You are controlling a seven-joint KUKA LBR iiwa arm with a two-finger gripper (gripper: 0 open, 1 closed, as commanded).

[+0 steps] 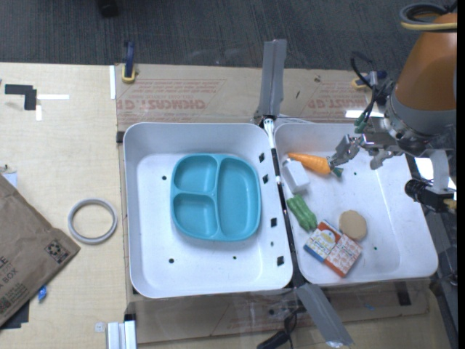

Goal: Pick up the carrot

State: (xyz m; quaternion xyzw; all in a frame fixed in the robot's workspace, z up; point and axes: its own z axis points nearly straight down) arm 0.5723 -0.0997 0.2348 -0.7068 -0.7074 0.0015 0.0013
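The carrot (311, 163) lies in the right bin (407, 264), in its upper left part, close to the wall that divides the two bins. It rests almost level, its orange tip pointing left and its green top pointing right.

The pincer (343, 157) hangs at the carrot's green end, reaching in from the right below the grey wrist and the orange band of the arm (429, 71). Its fingertips sit at or just beside the green top, but at this slant it is not possible to tell whether they touch it, nor whether the fingers are apart or together. The carrot looks to be lying on the bin floor, not lifted.

Below the carrot in the same bin lie a small white block (294, 179), a green vegetable (301, 212), a tan rounded piece (353, 225) and a colourful small box (333, 249).

The left bin (145, 267) holds a blue divided plate (216, 197) with three compartments. On the surface (58, 151) left of the bins lies a grey tape ring (92, 219), with a brown paper bag (25, 249) just beside it.
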